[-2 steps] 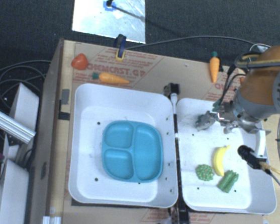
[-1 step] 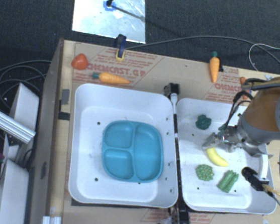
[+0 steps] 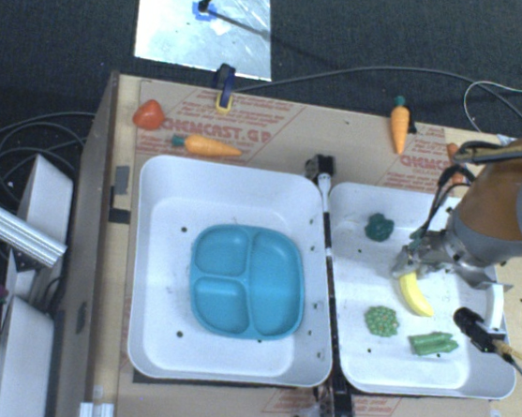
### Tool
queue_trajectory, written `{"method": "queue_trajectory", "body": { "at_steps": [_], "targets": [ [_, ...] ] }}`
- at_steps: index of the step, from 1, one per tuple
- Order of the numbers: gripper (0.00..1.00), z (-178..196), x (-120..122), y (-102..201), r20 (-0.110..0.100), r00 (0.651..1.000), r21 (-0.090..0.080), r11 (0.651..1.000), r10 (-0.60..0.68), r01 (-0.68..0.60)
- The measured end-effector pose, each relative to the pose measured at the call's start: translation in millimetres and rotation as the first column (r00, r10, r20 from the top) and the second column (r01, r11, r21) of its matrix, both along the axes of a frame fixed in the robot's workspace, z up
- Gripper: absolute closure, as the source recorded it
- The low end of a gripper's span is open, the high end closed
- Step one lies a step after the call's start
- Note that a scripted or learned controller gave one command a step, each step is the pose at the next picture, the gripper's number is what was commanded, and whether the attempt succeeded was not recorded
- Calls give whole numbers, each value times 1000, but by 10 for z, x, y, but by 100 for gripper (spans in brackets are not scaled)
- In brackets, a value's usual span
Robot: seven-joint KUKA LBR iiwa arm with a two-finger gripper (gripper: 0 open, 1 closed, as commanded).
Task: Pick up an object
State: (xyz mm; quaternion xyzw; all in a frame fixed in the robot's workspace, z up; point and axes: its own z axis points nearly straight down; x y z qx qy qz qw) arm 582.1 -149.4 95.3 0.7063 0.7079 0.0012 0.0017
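In the right bin (image 3: 347, 355) lie a yellow banana (image 3: 415, 294), a dark green broccoli piece (image 3: 378, 228), a round green pea cluster (image 3: 380, 320) and a green bean pod (image 3: 432, 343). My gripper (image 3: 416, 262) reaches down from the right into this bin, its tip just above the banana's upper end. The grey arm with its orange band (image 3: 499, 194) hides much of the wrist. I cannot make out whether anything sits between the tips.
The left bin (image 3: 155, 265) holds a blue divided plate (image 3: 246, 280). On the cardboard behind the bins lie two toy carrots (image 3: 208, 146) (image 3: 400, 125) and a red-orange toy (image 3: 148, 114). Cables trail along the right edge.
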Motion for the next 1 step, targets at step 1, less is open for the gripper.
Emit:
{"method": "queue_trajectory", "body": {
  "at_steps": [1],
  "targets": [
    [100,902,-11,958,0,1000,2,1000,3,-3]
  ]
}}
